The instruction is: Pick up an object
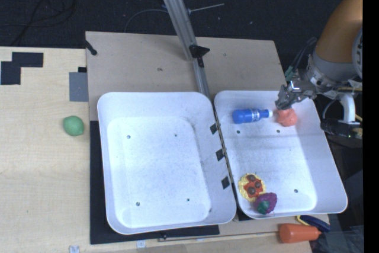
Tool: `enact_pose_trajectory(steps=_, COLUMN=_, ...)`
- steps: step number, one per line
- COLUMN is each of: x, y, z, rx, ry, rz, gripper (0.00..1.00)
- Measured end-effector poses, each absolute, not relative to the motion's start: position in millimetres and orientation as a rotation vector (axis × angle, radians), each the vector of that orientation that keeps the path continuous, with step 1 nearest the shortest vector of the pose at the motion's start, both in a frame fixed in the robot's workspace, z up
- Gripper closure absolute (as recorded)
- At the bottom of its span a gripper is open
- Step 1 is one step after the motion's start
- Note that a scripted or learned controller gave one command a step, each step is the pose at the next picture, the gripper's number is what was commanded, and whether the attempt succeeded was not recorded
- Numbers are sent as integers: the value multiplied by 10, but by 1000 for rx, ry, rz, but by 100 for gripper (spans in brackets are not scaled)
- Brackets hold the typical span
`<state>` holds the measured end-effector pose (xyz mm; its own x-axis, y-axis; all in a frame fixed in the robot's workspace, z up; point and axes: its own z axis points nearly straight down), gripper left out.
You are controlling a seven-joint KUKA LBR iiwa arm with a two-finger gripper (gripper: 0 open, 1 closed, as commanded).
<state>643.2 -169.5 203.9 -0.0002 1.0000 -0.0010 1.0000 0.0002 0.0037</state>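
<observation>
The pincer [288,98] hangs just above the soft orange-pink lump [287,117] in the right white bin [331,186]; whether it is spread cannot be told. It should descend centred, clear of the blue bottle [250,115].

I have one camera, and it sits high above the bench [177,62]. It looks down at a slant, so I see the tops of things and a bit of their sides. It is far enough back to fit both white bins: the left bin [118,105] and the right bin [323,186] side by side. Past the left bin I see pale wood floor, and behind the bench, dark ground with cables. The arm [339,38] comes in beside the right bin.
</observation>
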Motion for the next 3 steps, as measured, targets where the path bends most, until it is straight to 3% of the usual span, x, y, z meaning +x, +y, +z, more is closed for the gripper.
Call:
enact_pose_trajectory(steps=1, x=6434, y=-1698, z=2200, rx=2221, ry=2221, rz=1, gripper=100)
enact_pose_trajectory(steps=3, x=6275, y=-607, z=2278, rx=2218, ry=2225, rz=2, gripper=100)
